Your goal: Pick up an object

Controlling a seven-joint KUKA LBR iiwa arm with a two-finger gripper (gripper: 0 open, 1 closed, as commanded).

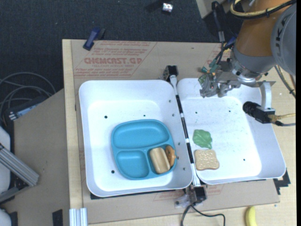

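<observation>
In the left bin (94, 98) lies a blue divided plate (136, 140) with a brown bread-like piece (161, 159) in its lower right compartment. The right bin (263, 145) holds a green leaf-shaped item (202, 138) and a tan cracker-like square (206, 159) near its left wall. My gripper (212, 89) hangs over the right bin's far left corner, well above and behind the green item. I see nothing between its fingers.
A black clamp (170, 72) sits at the top of the divider between the bins. Another black fitting (256, 111) juts over the right bin's right side. A blue object (93, 38) lies on the brown board beyond the left bin.
</observation>
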